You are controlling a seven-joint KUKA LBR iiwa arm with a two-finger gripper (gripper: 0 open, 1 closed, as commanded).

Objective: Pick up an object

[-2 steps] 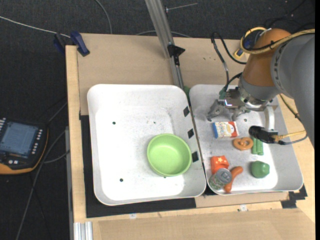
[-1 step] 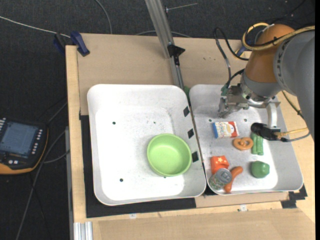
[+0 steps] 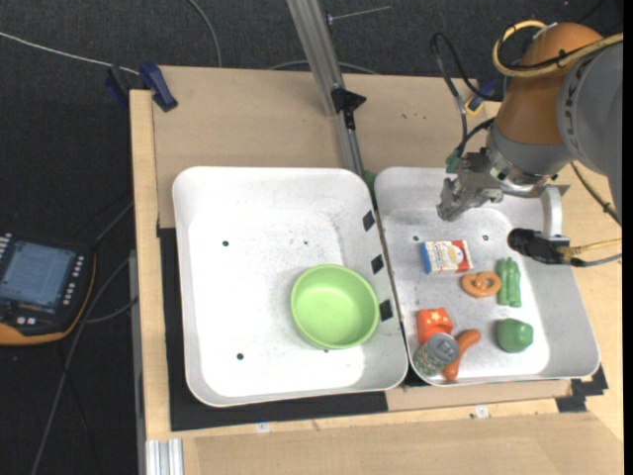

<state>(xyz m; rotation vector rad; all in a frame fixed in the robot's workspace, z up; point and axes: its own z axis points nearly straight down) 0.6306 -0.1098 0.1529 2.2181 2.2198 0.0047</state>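
The end effector [image 3: 457, 202] hangs over the far part of the right bin [image 3: 415, 191], above a small blue-and-white carton [image 3: 444, 256]; whether it is wide or narrow cannot be told. Nearer than the carton lie a pretzel [image 3: 481, 284], green pods [image 3: 509, 282] and an orange block [image 3: 434, 322]. A green bowl [image 3: 334, 307] sits in the left bin [image 3: 232, 226].

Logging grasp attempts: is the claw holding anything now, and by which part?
Nothing visibly held: the claw hangs above bare floor of the right white bin, apart from the objects.

Wooden bench [image 3: 297, 97] bears two white bins [image 3: 208, 216].
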